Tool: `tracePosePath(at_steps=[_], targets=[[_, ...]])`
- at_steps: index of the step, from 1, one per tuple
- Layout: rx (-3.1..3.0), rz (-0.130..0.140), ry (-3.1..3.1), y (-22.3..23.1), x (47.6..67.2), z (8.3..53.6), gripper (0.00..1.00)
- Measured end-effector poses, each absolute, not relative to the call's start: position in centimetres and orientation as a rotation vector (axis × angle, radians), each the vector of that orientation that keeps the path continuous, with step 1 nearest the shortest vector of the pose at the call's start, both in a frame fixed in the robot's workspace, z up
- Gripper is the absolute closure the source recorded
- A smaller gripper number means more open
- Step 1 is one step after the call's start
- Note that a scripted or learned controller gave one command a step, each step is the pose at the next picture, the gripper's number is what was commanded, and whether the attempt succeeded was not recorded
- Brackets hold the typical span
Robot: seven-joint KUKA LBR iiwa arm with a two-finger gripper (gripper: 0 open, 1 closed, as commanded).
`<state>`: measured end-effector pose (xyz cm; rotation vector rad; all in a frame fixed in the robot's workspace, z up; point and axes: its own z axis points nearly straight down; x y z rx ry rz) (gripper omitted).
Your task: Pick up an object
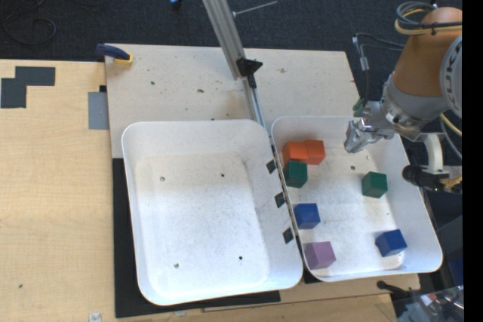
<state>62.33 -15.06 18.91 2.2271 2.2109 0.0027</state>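
Observation:
The right bin (419, 237) holds several blocks: an orange block (305, 151) at the back left, a dark green cube (296, 173) just in front of it, a blue cube (306, 216), a purple cube (319, 254), a green cube (373, 185) and a second blue cube (391, 242) at the front right. My gripper (356, 141) hangs over the back of this bin, to the right of the orange block and behind the green cube. Nothing shows between its tips.
The left bin (143, 162) lies beside the right one. A slanted aluminium rail (221, 15) rises behind the bins. A blue-and-yellow clamp (115, 53) sits at the bench's back left corner. Cables run along the arm at the right.

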Motion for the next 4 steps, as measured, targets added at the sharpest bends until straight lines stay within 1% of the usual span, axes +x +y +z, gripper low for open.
tracePosePath(at_steps=[1, 2, 3, 4], targets=[[2.218, 0.003, 2.220, -15.2, 62.4, 24.3, 1.00], [2.219, 0.000, 2.229, -9.8, 63.3, 23.6, 1.00], [2.220, -0.002, 2.230, -5.3, 62.6, 24.0, 1.00], [2.221, -0.003, 2.230, 0.4, 61.6, 24.1, 1.00]])
